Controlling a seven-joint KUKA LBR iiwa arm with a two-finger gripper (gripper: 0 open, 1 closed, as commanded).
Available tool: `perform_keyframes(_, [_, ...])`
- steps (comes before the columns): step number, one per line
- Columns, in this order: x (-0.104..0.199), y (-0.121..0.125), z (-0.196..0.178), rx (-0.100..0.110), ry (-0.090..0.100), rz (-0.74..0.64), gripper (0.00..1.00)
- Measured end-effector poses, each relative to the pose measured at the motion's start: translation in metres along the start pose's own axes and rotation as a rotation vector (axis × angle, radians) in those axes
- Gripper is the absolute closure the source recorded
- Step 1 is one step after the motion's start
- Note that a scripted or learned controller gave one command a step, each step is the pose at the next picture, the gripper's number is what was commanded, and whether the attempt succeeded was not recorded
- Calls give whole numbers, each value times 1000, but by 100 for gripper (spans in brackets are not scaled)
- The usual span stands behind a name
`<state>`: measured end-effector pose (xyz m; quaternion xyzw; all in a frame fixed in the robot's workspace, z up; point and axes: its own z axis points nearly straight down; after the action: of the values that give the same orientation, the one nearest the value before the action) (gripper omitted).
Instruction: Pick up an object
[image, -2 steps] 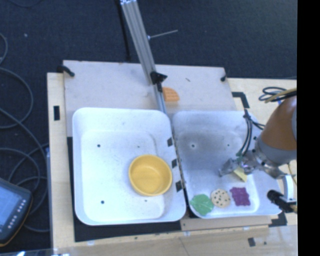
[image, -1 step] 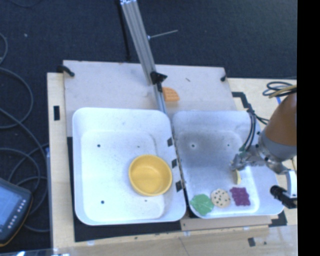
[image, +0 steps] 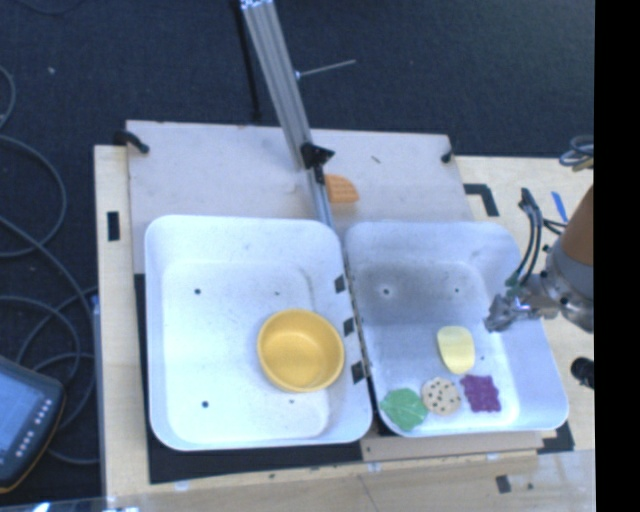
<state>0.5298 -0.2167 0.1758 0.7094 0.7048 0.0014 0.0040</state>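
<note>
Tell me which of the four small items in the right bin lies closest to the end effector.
The pale yellow piece. It lies nearest the end effector, higher in the bin than the green piece, the speckled cookie and the purple piece, which line up along the near wall.

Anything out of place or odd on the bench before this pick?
One stray: a small orange object lies on the board behind the bins, beside the metal pole, outside both. The yellow bowl sits upright in the left bin. Nothing looks spilled or damaged.
</note>
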Motion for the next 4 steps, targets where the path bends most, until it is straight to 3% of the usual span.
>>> perform_keyframes(2, [8,3,-113,-2,0,-11,100])
perform_keyframes(3, [7,4,-125,4,2,-12,100])
perform_keyframes(4, [55,13,-116,5,3,-13,100])
